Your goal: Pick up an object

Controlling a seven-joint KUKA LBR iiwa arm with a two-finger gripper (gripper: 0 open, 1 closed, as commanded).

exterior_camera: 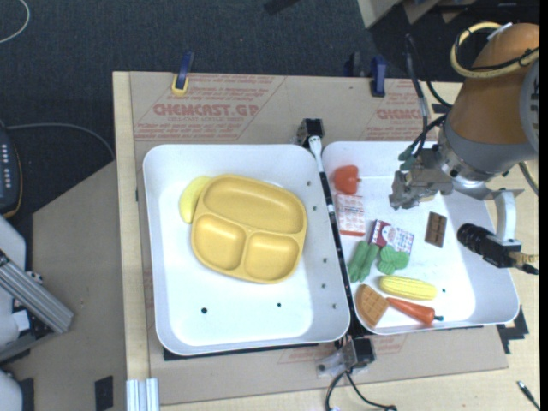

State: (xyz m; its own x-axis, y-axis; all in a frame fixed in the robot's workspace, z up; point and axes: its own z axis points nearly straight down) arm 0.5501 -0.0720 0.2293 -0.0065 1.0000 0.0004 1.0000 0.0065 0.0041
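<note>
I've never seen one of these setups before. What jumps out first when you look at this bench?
A big yellow divided plate sits in the left white bin. The right bin holds a jumble of small toy foods, among them a corn cob, a carrot and a red tomato. The grey arm's claw hangs above that bin's upper part.

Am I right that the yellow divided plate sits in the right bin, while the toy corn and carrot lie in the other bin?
Not quite: the camera view shows the yellow divided plate in the left bin. The toy corn and carrot lie in the other bin, the right one.
</note>
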